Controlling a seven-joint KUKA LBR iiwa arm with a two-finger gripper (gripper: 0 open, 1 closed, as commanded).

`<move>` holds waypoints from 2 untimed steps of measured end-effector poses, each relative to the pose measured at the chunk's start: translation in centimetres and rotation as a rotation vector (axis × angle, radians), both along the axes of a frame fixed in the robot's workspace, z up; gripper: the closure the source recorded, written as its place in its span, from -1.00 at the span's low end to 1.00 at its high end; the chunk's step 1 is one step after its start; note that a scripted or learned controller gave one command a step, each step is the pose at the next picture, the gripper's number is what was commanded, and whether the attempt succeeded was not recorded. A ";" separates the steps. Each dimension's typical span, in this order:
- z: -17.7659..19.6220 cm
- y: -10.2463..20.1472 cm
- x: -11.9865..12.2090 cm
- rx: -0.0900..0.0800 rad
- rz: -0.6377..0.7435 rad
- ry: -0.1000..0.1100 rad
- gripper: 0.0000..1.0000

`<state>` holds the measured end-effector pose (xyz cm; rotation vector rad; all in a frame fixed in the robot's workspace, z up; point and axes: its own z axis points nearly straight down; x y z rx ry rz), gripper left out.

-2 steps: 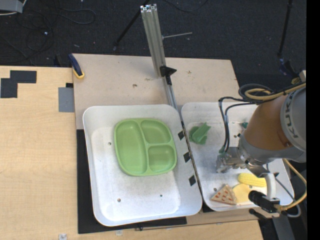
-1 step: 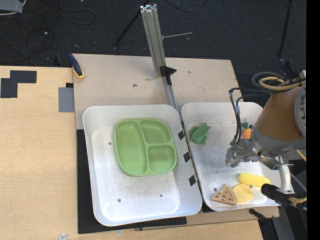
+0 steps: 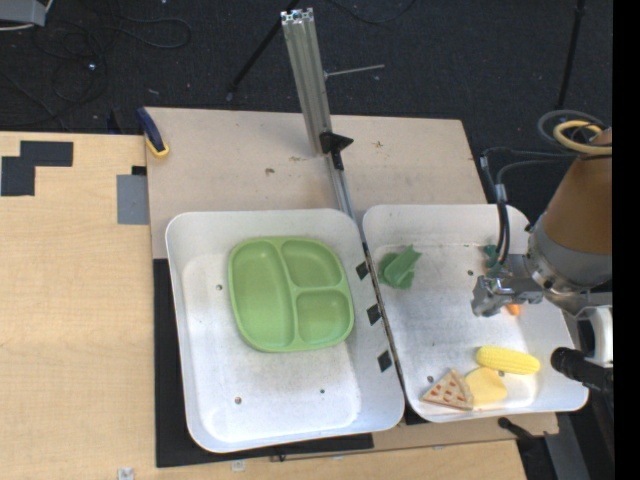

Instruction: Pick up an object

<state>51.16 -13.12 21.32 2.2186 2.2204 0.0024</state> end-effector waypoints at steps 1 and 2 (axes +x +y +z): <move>2.7 -0.1 0.1 0.000 0.001 0.002 1.00; 1.8 4.9 1.3 0.003 0.003 0.007 1.00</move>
